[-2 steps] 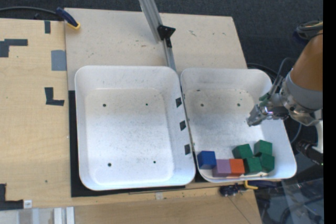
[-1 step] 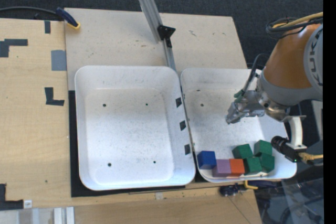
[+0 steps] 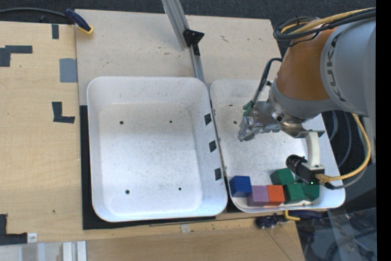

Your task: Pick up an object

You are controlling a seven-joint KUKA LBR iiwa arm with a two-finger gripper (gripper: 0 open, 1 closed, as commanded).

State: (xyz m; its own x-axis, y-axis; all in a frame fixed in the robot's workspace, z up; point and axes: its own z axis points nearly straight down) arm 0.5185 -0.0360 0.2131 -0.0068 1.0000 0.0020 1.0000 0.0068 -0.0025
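A pale wooden bench (image 3: 36,131) sits on dark carpet, with two shallow white bins side by side on a black mat. A slanted metal rail (image 3: 171,3) crosses from the far edge down to the seam between them. The left bin (image 3: 98,95) holds nothing I can see beyond a few dark specks on its floor. The right bin (image 3: 227,90) carries all the pieces, and they are crowded along its near edge, most likely because they have been pushed or dropped there and the rim stops them.

Counting the blocks: one blue block (image 3: 241,185) at the near left corner, one purple block (image 3: 260,194) just beside it, one orange block (image 3: 275,193) touching that, and a green cluster (image 3: 293,186) toward the near right corner that looks like two or three pieces; I cannot separate them surely. A small black part of the arm's hardware sits above the green ones.

The grey and orange arm (image 3: 317,70) reaches in from the right, and its gripper (image 3: 247,130) hangs over the bare middle of the right bin, well apart from the row of blocks. Nothing is between its fingers, but I cannot tell how wide they stand. I judge the pick not yet made.
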